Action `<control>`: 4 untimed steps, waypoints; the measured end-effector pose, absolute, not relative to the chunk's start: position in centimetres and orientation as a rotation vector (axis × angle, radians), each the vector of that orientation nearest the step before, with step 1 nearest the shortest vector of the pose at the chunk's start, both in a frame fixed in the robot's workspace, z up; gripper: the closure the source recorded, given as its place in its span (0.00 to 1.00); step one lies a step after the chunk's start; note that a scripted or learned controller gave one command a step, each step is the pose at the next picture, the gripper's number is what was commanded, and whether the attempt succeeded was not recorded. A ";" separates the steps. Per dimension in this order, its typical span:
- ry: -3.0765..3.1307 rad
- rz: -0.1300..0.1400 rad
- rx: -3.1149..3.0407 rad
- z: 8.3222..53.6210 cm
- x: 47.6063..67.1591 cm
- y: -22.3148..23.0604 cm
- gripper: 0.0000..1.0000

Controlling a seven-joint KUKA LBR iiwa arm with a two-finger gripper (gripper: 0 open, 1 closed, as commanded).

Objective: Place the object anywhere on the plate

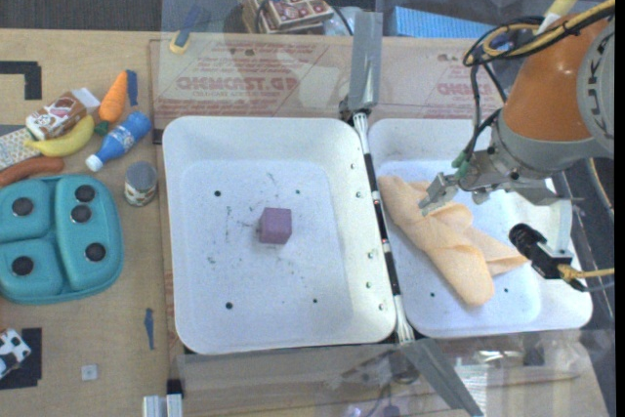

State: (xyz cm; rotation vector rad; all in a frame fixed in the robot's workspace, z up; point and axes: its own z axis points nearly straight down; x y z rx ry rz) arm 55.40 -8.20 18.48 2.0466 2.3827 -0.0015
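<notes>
Risk, wrong bin: the jaws hang over the right bin, while the likeliest object, a small purple block, sits near the middle of the left bin, well apart from them. A descent from here would probably meet cloth, not the block.
Risk, cloth snag: an orange cloth lies crumpled across the right bin, running from its far left toward its near middle. The jaw tips are right over its far end; closing there could drag the cloth up.
Risk, no plate: I cannot pick out a plate in either bin. The nearest candidate is a teal moulded tray on the surface left of the bins, and that is only a guess, so the drop point is uncertain.
Risk, reach: moving to the block means crossing the ridge between the bins; a low pass could clip the rims.
Arm pose: the arm enters from the right, orange band high, wrist angled down and left over the far part of the right bin.
Jaws: whether they stand apart or together I cannot tell; nothing is seen between them.
Clutter: toy banana, carrot and a small bottle lie far left on the surface.
</notes>
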 end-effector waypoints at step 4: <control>2.269 0.002 2.164 8.7 66.6 -19.3 1.00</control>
